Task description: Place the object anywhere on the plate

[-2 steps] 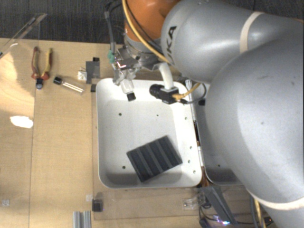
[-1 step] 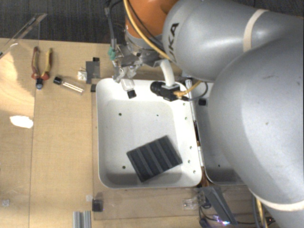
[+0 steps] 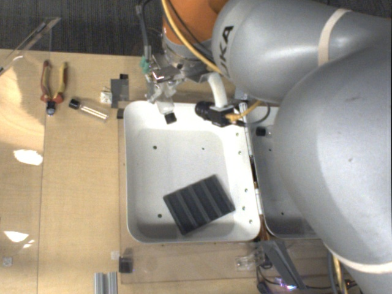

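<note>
A dark ribbed rectangular plate lies tilted on the floor of the left white bin, toward its front. My gripper hangs over the bin's far left corner, well away from the plate. A small dark block shows right at the gripper's tip, just above the bin floor. I cannot tell whether it is held or is part of the gripper. The grey arm with its orange band covers the top and right of the view.
Red-handled pliers, a small tube and a black bracket lie on the wooden bench left of the bin. The arm hides most of the right bin. A black cable plug hangs by the bin's far edge.
</note>
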